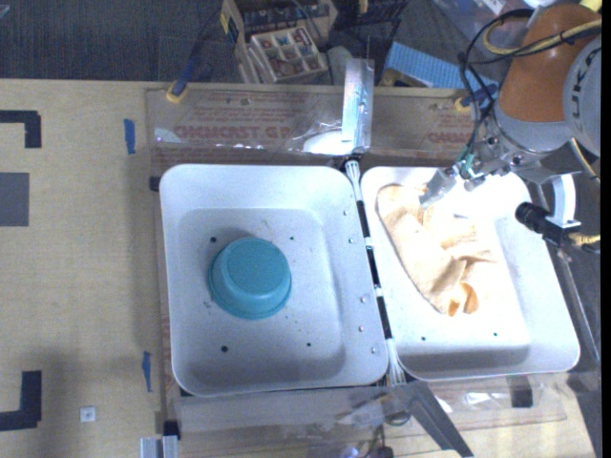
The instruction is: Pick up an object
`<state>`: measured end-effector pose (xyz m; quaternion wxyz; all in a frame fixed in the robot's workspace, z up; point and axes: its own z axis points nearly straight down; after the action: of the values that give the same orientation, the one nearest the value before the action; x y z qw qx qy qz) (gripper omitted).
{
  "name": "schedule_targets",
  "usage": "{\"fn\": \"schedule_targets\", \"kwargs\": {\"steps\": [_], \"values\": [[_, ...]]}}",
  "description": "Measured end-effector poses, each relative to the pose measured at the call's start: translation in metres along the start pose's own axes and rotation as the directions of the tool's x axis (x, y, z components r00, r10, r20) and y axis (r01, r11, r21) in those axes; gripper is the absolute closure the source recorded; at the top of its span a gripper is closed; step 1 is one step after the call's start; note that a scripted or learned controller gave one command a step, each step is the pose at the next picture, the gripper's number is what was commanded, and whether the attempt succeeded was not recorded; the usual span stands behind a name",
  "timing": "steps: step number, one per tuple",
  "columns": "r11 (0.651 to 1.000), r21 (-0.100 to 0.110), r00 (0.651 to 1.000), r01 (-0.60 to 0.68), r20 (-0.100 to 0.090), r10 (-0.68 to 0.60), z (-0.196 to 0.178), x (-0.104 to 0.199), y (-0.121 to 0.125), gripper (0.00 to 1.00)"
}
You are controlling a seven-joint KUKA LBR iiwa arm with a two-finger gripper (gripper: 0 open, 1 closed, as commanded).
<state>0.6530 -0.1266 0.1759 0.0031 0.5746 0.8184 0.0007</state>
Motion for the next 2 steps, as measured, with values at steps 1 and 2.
{"fn": "schedule_targets", "kwargs": {"steps": [1, 2], "values": [[0.996, -0.001, 0.996, 0.092, 0.0, -0.092, 0.0796, -0.0176, -0.037, 0.0], [0.996, -0.001, 0.996, 0.092, 0.0, -0.092, 0.0797, -0.0176, -0.037, 0.0]]}}
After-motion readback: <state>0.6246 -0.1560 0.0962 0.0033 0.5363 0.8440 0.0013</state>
